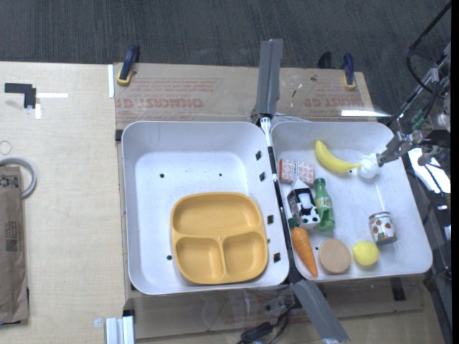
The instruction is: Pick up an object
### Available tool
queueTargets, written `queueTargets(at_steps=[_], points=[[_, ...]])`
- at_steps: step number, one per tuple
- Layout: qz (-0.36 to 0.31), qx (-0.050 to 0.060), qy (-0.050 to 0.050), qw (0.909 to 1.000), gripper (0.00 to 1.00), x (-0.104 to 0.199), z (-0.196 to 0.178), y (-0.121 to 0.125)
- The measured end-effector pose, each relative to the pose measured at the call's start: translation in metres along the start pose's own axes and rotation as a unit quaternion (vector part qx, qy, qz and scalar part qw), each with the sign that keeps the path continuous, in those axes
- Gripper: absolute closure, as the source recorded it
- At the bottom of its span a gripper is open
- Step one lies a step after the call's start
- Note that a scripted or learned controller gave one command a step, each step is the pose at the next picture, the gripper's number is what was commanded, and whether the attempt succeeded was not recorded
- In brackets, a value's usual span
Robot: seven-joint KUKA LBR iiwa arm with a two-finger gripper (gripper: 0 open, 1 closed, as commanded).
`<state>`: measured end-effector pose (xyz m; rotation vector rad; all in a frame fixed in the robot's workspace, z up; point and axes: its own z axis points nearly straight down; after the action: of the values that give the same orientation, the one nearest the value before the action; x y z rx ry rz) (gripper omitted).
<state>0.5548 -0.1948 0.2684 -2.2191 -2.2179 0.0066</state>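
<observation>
Gripper [391, 151] at the right bin's [419, 213] right rim; finger state cannot be told.
A white object [368, 168] is seen just off the tip, beside the banana [331, 158] near the far edge. Open floor is left mid-bin; the yellow tray [217, 237] lies in the left bin [143, 192].

- I see a mustard-yellow divided plate [217, 244] in the white left bin [143, 192].
- My right bin [409, 213] shows a yellow banana [331, 159], orange carrot [304, 250], green bottle [323, 205], yellow lemon [366, 254].
- There's a black-and-white cow-patterned toy [304, 208].
</observation>
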Motion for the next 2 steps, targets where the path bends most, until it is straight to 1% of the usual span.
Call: queueTargets(at_steps=[1,2], points=[[0.0,0.002,0.0,1.0,1.0,-0.001,-0.006,0.0],[-0.15,-0.001,0.0,0.9886,1.0,0.008,0.023,-0.024]])
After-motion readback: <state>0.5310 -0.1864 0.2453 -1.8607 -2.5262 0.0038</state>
